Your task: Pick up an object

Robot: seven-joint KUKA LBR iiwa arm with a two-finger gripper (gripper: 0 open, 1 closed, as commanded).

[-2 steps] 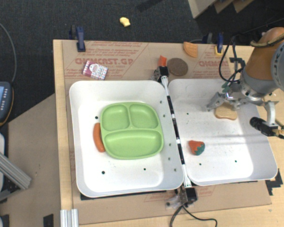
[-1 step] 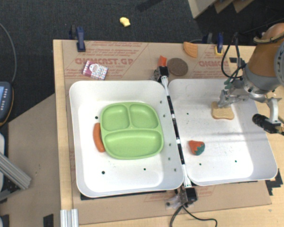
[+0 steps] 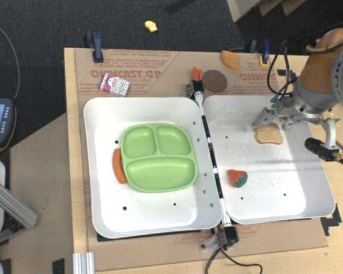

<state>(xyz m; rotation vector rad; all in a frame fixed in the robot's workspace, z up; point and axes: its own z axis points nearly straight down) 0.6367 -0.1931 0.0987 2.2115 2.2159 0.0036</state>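
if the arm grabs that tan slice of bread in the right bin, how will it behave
The bread lies flat, so the end effector may struggle to get under it. It looks thin and light, likely sliding on the smooth right bin if pushed.

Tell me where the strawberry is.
The strawberry lies in the right bin, near its left wall and toward the front, below and left of the tan bread slice.

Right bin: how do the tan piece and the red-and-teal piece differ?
The tan piece is flat, pale and broader, lying directly under the gripper. The red-and-teal piece is smaller, two-coloured, and lies apart from the arm, nearer the divider. Both rest loose on the right bin floor.
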